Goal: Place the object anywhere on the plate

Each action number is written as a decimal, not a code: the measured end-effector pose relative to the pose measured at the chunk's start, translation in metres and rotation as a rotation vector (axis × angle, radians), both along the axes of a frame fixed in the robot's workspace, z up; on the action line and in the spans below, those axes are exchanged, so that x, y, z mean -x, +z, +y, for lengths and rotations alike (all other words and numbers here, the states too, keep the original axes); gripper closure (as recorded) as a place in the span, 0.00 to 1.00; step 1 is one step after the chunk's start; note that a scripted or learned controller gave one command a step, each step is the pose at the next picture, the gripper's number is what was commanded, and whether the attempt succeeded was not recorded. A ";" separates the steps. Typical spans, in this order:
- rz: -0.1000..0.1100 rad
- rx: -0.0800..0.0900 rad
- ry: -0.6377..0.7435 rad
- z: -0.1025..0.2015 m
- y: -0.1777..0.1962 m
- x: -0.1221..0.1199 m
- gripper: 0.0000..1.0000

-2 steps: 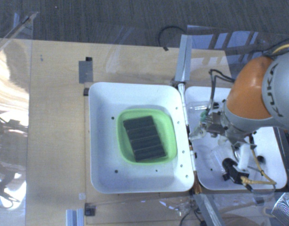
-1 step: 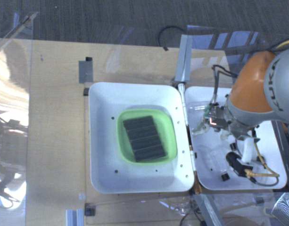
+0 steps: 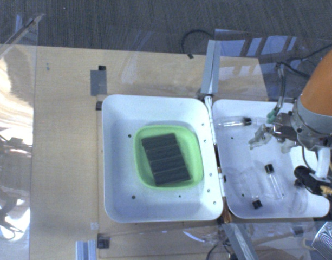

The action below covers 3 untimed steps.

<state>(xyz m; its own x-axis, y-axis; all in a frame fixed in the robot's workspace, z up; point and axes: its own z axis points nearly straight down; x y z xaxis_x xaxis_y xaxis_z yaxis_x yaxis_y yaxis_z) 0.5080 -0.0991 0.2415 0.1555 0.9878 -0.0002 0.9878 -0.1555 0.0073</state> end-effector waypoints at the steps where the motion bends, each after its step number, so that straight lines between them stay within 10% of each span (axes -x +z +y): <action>1: -0.002 0.002 0.018 -0.055 0.081 0.019 0.00; 3: -0.005 0.007 0.183 -0.107 0.196 0.019 0.00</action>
